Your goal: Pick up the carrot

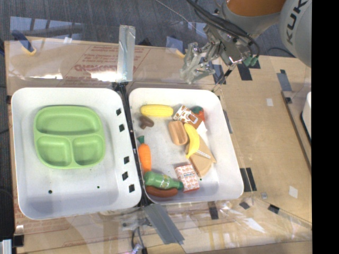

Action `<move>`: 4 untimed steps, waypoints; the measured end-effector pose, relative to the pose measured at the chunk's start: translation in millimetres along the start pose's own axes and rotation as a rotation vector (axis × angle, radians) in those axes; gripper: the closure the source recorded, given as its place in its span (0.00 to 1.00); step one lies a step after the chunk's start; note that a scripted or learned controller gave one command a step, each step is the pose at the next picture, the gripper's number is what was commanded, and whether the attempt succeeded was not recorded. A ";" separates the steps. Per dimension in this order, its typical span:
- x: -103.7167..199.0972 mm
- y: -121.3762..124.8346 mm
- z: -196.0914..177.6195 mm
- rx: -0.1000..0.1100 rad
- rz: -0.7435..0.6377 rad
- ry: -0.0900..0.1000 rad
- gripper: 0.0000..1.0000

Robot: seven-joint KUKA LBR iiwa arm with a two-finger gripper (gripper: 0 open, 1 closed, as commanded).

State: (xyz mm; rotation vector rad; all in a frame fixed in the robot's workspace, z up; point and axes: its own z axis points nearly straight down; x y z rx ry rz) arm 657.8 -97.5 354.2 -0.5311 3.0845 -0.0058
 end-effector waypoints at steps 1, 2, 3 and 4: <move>8.3 -13.2 110.6 -0.010 0.039 0.019 1.00; 41.3 -110.3 61.5 0.000 -0.015 0.007 1.00; 28.1 -76.9 55.4 -0.006 -0.015 0.010 1.00; 87.0 -35.3 78.0 -0.005 0.078 0.010 1.00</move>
